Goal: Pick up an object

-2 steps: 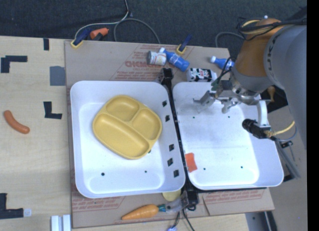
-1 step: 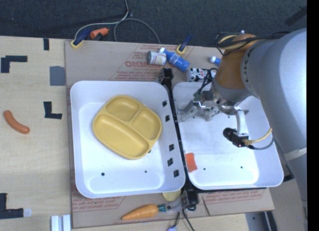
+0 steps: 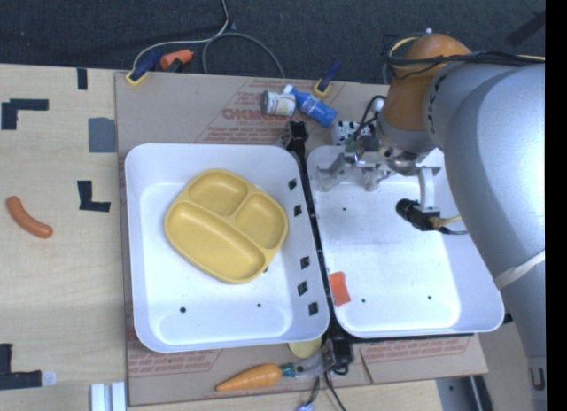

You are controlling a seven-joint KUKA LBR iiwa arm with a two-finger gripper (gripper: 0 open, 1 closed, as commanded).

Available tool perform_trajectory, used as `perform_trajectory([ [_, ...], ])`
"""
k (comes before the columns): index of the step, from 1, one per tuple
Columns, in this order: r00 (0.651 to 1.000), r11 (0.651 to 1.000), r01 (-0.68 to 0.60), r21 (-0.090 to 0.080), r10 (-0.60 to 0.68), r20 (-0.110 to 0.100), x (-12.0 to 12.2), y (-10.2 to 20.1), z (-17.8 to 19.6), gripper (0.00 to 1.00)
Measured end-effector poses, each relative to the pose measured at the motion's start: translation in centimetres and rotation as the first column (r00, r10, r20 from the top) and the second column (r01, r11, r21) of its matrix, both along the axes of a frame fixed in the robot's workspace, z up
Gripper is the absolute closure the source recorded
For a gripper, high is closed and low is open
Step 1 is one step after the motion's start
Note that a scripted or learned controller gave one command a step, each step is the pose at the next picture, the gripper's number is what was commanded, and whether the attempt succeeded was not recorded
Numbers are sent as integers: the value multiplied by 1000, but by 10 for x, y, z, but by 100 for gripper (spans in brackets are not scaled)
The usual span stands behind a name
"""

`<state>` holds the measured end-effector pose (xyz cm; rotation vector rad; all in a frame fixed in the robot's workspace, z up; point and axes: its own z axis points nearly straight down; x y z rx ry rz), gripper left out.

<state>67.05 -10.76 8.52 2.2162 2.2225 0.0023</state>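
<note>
- Pincer [image 3: 353, 168], at the end of the grey arm [image 3: 496, 161], sits low over the far left corner of the right bin [image 3: 443, 312]. Whether it is open or closed cannot be told, and no object can be made out in it.
- An orange sausage-shaped toy [image 3: 29, 217] lies on the wooden bench top [image 3: 53, 312], well apart from both bins.
- The left bin [image 3: 159, 321] holds a yellow divided plate [image 3: 228, 223], lying flat near its middle.
- A toy carrot [image 3: 251, 377] lies on the cardboard just in front of the left bin.
- A blue and white bottle [image 3: 299, 104] lies on its side behind the bins.
- A small orange block [image 3: 338, 289] rests in the right bin, against its left wall and towards the near side, apart from the pincer.
</note>
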Motion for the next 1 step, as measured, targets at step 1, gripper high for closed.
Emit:
perform_trajectory([
  [1,1000,1000,0,-3,1,1,-1,0,11,100],
])
